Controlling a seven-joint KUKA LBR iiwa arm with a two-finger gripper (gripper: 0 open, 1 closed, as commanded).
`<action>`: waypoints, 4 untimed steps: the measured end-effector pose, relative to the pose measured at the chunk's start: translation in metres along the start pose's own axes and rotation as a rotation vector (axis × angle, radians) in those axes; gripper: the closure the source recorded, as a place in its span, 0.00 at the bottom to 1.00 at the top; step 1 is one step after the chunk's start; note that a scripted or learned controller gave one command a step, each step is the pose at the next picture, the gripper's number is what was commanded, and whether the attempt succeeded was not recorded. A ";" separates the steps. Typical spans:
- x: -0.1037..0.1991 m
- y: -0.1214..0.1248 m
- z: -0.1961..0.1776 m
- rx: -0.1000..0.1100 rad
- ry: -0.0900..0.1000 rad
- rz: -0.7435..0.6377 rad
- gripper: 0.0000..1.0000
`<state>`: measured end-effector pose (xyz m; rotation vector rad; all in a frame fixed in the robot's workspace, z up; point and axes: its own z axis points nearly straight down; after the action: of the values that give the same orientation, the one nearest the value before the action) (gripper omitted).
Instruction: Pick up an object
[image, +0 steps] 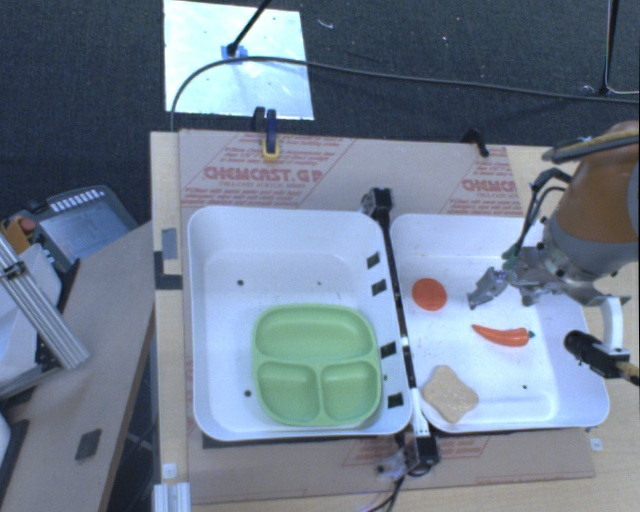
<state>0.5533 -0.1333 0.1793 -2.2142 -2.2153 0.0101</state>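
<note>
In the right bin (560, 405) lie three objects: a flat orange-red round piece (430, 294) near its left wall, a red-orange chili pepper (502, 335) in the middle, and a tan slice of bread (449, 394) at the front left corner. My gripper (487, 291) hangs over the bin's middle, between the round piece and the pepper and slightly behind the pepper. Nothing shows between its fingers. The arm reaches in from the right, its grey and orange wrist above the bin's right side.
The left bin (225, 300) holds a green three-compartment plate (318, 364) at its front right. A black divider with clips (388, 300) runs between the bins. A black fitting (590, 355) sticks in over the right bin's right rim. Cardboard lies beneath both bins.
</note>
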 end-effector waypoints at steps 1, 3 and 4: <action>0.000 0.003 -0.006 -0.013 -0.002 -0.003 0.00; -0.008 0.003 0.090 -0.010 -0.001 -0.001 0.00; -0.008 0.003 0.078 -0.013 -0.003 -0.002 1.00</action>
<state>0.5558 -0.1410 0.1017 -2.2205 -2.2251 -0.0015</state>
